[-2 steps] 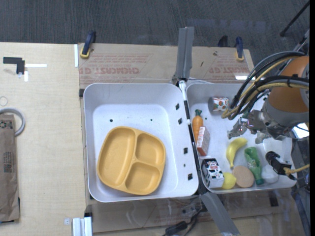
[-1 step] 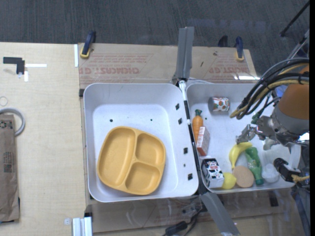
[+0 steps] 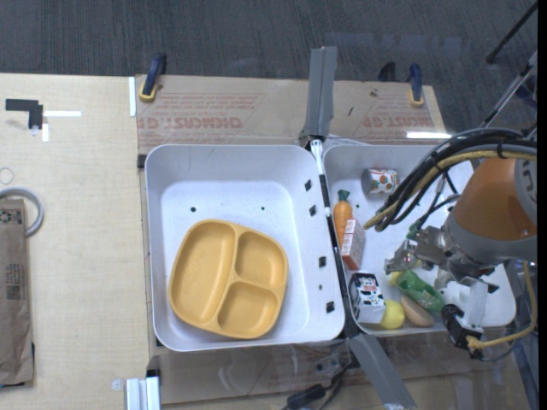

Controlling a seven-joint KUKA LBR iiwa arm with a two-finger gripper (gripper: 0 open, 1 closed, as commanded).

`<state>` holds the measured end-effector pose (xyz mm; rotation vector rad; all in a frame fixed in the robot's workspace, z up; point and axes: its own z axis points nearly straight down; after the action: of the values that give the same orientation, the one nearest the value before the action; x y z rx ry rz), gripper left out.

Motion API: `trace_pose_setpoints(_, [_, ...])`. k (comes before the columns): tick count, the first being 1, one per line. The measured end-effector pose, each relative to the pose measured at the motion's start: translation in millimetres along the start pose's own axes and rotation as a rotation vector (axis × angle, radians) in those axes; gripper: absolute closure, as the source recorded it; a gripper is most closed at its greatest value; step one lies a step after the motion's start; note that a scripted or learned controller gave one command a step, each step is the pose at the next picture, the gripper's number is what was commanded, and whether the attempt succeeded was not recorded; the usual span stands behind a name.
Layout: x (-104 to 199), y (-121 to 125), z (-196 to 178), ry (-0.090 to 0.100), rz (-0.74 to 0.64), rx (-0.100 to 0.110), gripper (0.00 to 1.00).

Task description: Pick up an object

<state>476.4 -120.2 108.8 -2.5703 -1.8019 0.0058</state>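
The right bin holds several small items. At the back lies a small can. Along the left wall lie a carrot and a flat packet. Near the front stand a black-and-white carton, a yellow lemon, a brown oblong piece and a green packet. My gripper hangs low over the bin's front right part, just above the green packet. The wrist and cables hide its tips.
The left bin holds a yellow divided plate. A grey divider bar rises between the bins at the back. A cardboard sheet lies behind them. Thick cables arc over the right bin.
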Motion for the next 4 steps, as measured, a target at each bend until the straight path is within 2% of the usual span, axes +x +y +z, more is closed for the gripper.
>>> trace_pose_setpoints(1, [-6.8,2.4,18.3,0.000,0.243,-0.001,0.00])
trace_pose_setpoints(2, [18.6,17.5,18.4,-0.001,0.280,0.000,0.00])
trace_pose_setpoints(3, [17.3,16.8,10.7,-0.003,0.281,0.004,1.00])
trace_pose_setpoints(4, [95.1,58.1,-82.3,-0.002,0.211,-0.001,1.00])
